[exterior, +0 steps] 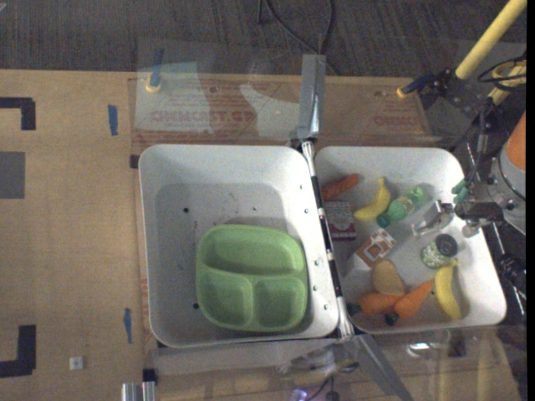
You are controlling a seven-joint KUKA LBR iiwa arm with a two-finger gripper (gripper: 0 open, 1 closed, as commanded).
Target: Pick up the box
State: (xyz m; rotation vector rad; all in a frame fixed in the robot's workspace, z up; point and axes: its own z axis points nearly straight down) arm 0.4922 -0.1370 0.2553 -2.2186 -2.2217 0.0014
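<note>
- Two white bins are sitting side by side on the table [67,249]: left bin [163,170], right bin [481,303].
- Left bin is holding a green divided tray [251,278], lying flat toward its near right corner.
- The box [375,247], small, white with orange-red print, is lying tilted in the middle of the right bin, just above the potato [387,277] and well apart from the claw.
- A second small carton [339,220] with red markings is lying against the right bin's left wall, just below a carrot [340,186] in the far left corner.
- A banana [376,201] and a green bottle [401,206] are lying near the far middle, close together.
- Two more carrots [397,302] are lying along the near edge, touching the potato area; another banana [447,291] is lying at the near right.
- A small round tin [438,251] is sitting near the right side, just beside the claw.
- The arm is reaching in from the right; the claw [435,217] is hanging low over the right half of the right bin, between the green bottle and the tin.
- Claw state: cannot tell, open or closed is too unclear here; nothing is visibly being held.
</note>
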